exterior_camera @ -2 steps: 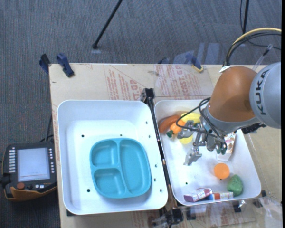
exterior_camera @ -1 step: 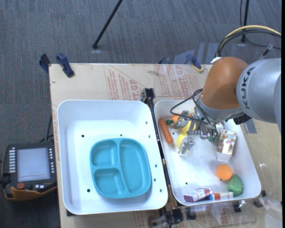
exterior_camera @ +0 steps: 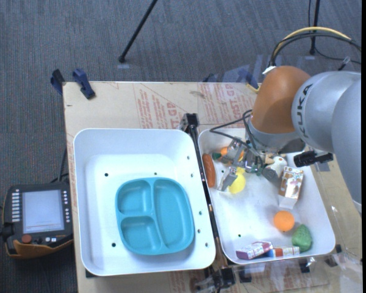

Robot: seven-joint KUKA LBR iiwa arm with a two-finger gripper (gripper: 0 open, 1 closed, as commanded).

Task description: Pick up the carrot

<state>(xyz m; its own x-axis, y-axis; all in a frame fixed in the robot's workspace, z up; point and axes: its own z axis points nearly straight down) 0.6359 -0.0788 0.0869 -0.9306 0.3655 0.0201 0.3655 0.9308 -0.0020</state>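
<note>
1. Carrot (exterior_camera: 208, 170): orange, lying in the right bin (exterior_camera: 326, 221) against its left wall near the far left corner; long axis runs roughly parallel to that wall, far end to near end. Which end is the tip cannot be told.
2. Gripper (exterior_camera: 239, 171): just right of the carrot, above a yellow object (exterior_camera: 237, 185); nothing is seen held, and how far the jaws stand apart cannot be told.
3. Arm (exterior_camera: 329, 112): grey, orange band above the wrist, lettering "KUKA" readable on its side.
4. Other contents of the right bin: small carton (exterior_camera: 291, 185) by the right wall, orange ball (exterior_camera: 284, 221), green object (exterior_camera: 302, 237) at the near right corner, red-and-white packet (exterior_camera: 254, 249) along the near wall; its print is too small to read.
5. Left bin (exterior_camera: 88, 163): holds a blue divided plate (exterior_camera: 154, 215).
6. Bench (exterior_camera: 140, 105): brown board with faint red printing, unreadable; blue clamp (exterior_camera: 83, 82) at its far left corner.
7. Surroundings: dark carpet (exterior_camera: 36, 29); handheld control pendant (exterior_camera: 39, 215) left of the bench; tripod leg (exterior_camera: 140, 23) beyond.
</note>
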